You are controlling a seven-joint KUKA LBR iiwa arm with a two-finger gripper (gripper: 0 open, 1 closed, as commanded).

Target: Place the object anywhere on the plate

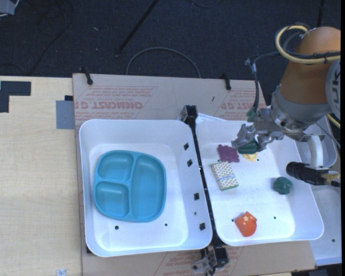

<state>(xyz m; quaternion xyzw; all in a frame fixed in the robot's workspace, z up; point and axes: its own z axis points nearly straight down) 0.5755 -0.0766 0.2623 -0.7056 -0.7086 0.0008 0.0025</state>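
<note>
Bins side by side: left bin [92, 223] with a blue sectioned plate [130, 186], bare; right bin [299, 226] with a purple piece [227, 153], a patterned block [225, 175], a teal lump [282, 185], an orange-red object [246, 224], and a green-and-yellow item [249, 151]. Hard to make out: that item, half hidden under the gripper [247, 143], touching or merely beneath impossible to tell; finger gap likewise unreadable. Arm [307, 73] in from the right, wrist low over the right bin's far side.

floor [75, 22]: dark carpet, cables [161, 53] trailing | bench [29, 183]: pale wood | cardboard sheet [138, 99] under bins | light: even
</note>
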